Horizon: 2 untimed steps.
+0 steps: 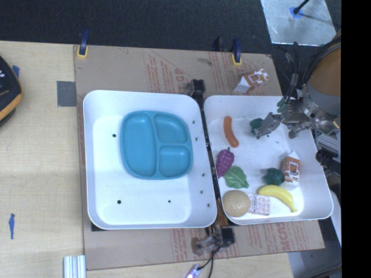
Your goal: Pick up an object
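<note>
The right bin point(307, 213) holds a red-orange sausage point(231, 131), purple grapes point(225, 158), a green leaf point(236, 177), a round bun point(236, 202), a printed packet point(260, 204), a banana point(278, 196), a dark green vegetable point(272, 175) and a small carton point(290, 169). My gripper point(265, 126) reaches in from the right and hangs low over the upper part of this bin. A small dark green thing point(255, 123) sits right at its tip. Whether it is gripped is not visible.
The left bin point(98, 172) holds a blue divided plate point(156, 143). Another small carton point(253, 81) lies on the cardboard beyond the right bin. A black clamp point(197, 87) sits where the bins meet, and cables point(208, 245) lie at the front.
</note>
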Tool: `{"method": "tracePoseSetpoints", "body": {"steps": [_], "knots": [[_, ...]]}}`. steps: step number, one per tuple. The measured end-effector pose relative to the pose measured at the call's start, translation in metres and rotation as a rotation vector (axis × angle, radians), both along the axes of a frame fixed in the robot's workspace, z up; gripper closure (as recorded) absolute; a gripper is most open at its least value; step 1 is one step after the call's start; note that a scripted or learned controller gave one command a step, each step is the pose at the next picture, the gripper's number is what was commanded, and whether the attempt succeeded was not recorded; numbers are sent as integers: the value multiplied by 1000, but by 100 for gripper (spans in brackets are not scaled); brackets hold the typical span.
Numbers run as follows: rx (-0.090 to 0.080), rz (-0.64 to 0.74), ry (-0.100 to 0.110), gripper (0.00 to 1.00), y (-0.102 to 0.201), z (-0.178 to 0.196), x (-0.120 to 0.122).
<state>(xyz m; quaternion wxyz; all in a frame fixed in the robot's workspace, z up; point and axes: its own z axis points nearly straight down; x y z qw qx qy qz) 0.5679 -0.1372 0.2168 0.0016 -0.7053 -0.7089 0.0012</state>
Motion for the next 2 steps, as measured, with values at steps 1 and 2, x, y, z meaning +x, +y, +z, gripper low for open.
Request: {"method": "tracePoseSetpoints", "body": {"steps": [1, 2], "knots": [[-2, 1, 2, 0, -30, -88, 61], [-1, 1, -1, 0, -46, -125, 88]]}}
